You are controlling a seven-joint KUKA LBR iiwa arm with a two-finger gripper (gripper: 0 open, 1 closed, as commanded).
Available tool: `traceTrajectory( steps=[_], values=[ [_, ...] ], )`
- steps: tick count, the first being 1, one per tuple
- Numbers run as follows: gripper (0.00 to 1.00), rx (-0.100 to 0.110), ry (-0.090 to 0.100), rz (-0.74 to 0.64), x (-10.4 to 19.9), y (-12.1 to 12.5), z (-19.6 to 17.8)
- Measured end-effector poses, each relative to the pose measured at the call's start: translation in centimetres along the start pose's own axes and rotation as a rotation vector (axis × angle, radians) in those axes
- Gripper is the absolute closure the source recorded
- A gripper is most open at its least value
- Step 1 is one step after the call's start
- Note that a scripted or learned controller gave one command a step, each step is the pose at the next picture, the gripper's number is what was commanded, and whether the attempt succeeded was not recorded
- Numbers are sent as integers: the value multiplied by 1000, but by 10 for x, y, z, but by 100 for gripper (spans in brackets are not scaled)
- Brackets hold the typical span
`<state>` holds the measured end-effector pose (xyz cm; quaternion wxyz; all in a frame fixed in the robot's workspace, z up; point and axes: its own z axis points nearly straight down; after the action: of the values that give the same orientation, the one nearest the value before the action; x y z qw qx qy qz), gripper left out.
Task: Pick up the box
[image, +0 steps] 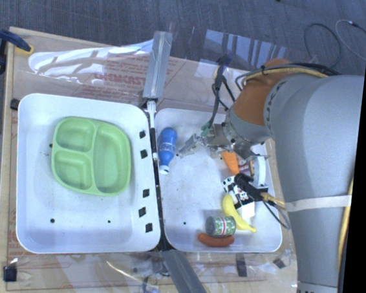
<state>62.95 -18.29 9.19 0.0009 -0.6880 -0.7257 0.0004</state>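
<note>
1. You have two white bins side by side on the table: the left bin (pixel 26 211) and the right bin (pixel 184 201).
2. The left bin holds one thing, a green plate (pixel 92 156) with three compartments, lying flat towards the bin's far side.
3. In the right bin you can count five loose things.
4. One blue bottle (pixel 167 146) lies at the far left, against the wall shared with the left bin.
5. One small orange piece (pixel 231 162) sits near the middle, partly under the arm.
6. One yellow banana (pixel 235 214), one green-labelled can (pixel 220 226) and one red sausage-shaped piece (pixel 215 240) are clustered at the near right. The can touches the banana, and the red piece is just in front of the can.
7. The gripper (pixel 193 144) hangs over the far part of the right bin, just beside the bottle. You cannot tell whether it is apart or together, and nothing shows clamped in it.
8. You cannot pick out the box with certainty; the arm covers the right side of that bin.
</note>
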Motion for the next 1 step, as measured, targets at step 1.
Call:
traceTrajectory(
  steps=[1],
  values=[
    [100, 1, 0, -9, 2, 1, -10]
  ],
)
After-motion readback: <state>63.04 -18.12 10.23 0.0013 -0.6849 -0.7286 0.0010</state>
